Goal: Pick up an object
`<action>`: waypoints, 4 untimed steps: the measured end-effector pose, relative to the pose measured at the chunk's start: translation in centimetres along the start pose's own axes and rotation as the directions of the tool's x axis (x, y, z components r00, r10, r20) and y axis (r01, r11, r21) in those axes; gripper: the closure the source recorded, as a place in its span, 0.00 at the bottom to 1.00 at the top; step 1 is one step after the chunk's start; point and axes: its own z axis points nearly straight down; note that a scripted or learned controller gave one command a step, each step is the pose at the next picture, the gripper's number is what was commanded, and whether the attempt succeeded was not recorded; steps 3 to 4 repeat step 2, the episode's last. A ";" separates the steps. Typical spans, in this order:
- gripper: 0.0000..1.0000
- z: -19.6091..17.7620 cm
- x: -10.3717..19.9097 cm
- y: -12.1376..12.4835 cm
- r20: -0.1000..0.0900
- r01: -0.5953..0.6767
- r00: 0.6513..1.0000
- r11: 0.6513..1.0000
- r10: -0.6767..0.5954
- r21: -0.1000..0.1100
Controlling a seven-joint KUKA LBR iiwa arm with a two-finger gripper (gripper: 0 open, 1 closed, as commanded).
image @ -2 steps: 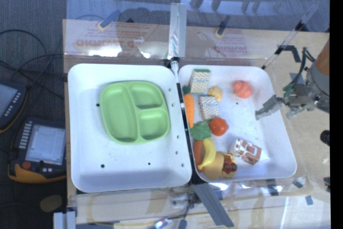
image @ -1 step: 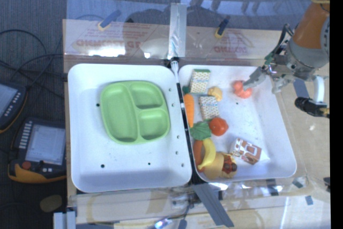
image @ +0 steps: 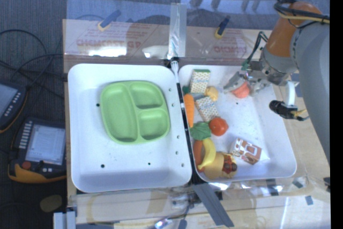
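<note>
The gripper (image: pixel 240 83) sits low in the right bin (image: pixel 268 137), fingers apart around a salmon-pink object (image: pixel 241 90) near the far wall — not clamped yet. If they close off-centre, it may squirt out sideways — likely another miss.

Bright even light, glare on clear panels (image: pixel 134 35), slightly soft
</note>
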 end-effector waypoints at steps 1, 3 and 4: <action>1.00 -0.7 -0.3 -0.1 0.007 0.000 1.000 1.000 0.000 0.004; 1.00 -12.9 4.5 -5.0 0.005 -0.057 0.998 0.998 0.057 0.003; 1.00 -12.9 4.5 -5.0 0.005 -0.057 0.998 0.998 0.057 0.003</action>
